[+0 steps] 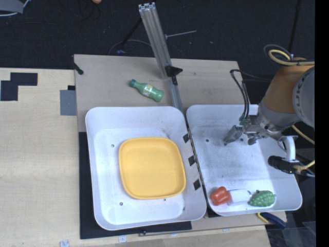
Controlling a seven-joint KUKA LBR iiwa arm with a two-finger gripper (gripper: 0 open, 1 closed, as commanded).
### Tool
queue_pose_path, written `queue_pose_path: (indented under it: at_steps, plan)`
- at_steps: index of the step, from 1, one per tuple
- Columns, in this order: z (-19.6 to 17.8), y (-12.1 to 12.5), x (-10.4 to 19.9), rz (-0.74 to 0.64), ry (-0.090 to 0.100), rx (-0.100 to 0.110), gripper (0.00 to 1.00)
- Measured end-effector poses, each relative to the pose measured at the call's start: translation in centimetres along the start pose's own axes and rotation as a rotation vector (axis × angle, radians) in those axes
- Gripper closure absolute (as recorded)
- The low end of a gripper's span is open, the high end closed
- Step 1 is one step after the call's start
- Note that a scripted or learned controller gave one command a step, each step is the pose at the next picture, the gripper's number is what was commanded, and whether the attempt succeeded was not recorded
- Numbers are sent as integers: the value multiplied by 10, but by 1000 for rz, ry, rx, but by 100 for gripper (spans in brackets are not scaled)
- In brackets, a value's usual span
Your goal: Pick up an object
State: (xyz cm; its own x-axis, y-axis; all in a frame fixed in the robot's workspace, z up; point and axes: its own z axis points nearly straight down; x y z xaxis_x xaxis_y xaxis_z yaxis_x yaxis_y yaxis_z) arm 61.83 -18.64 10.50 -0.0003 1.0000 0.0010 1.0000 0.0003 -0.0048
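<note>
**Claw hovers open over the right bin, objects lie at the near edge**

The grey arm (288,99) with its orange band reaches in from the right, and its claw (240,136) sits over the upper middle of the right bin (226,163). The two fingers are spread apart with nothing between them; one fingertip (227,139) points toward the bin's left side, the other lies further right. Whether the tips touch the bin floor cannot be told from this slanted view.

The things to pick lie well apart from the claw, along the near edge of the same bin. A red pepper (220,195) sits near the bin's near-left corner. Just beside it, to the right, is a small white object (239,195), hard to make out against the white floor. Next along is a green bunch of grapes (262,198), touching or almost touching the white piece.

The left bin (103,163) holds a yellow square plate (152,167), lying flat in its middle.

On the counter (103,81) beyond the bins, a green bottle (147,90) lies on its side. A metal rail (159,40) rises at a slant from between the two bins' far corners.
</note>
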Motion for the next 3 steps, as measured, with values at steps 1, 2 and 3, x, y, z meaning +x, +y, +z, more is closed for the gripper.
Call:
queue_pose_path:
  at_steps: [1,2,3]
  plan:
    - [-13,1,-1,1,-1,-5,100]
    - [-71,7,-8,2,-2,-9,100]
    - [-103,7,-9,1,-2,-7,100]
